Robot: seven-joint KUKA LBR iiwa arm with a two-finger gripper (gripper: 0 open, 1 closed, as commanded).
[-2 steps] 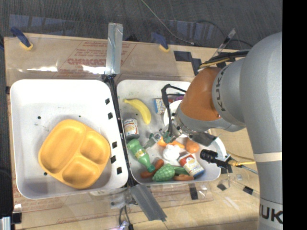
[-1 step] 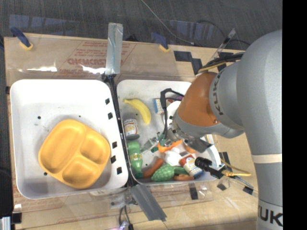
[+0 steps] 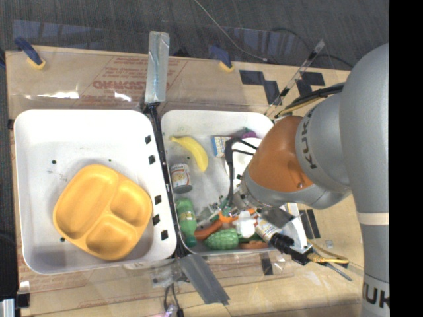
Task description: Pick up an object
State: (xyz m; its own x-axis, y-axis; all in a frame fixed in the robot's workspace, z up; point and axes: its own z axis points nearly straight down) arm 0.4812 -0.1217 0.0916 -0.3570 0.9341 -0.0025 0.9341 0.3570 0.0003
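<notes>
Grey arm [image 3: 367, 144] with orange band [image 3: 284, 160] is seen closest to the lens, reaching in from 3 o'clock over the right bin [image 3: 198, 119]. End effector [image 3: 246, 218] is lowered into the clutter at the bin's 6 o'clock edge — its state cannot be told, as it is masked by wrist and objects. Clutter is packed there: a green bumpy object [image 3: 221, 240], an orange carrot-like piece [image 3: 210, 229], a green bottle [image 3: 186, 218] toward 7 o'clock, a small white item [image 3: 246, 228] just beside the end effector. A banana [image 3: 192, 150] is placed at 11 o'clock in the bin, a small can [image 3: 180, 176] just below it near the bin's left wall. A blue-and-white packet [image 3: 220, 143] is partly hidden at 12 o'clock. Left bin [image 3: 39, 127] is occupied by a yellow divided tray [image 3: 102, 210] — tilted, toward 6 o'clock. Both bins rest on the cardboard-covered counter [image 3: 79, 71].
</notes>
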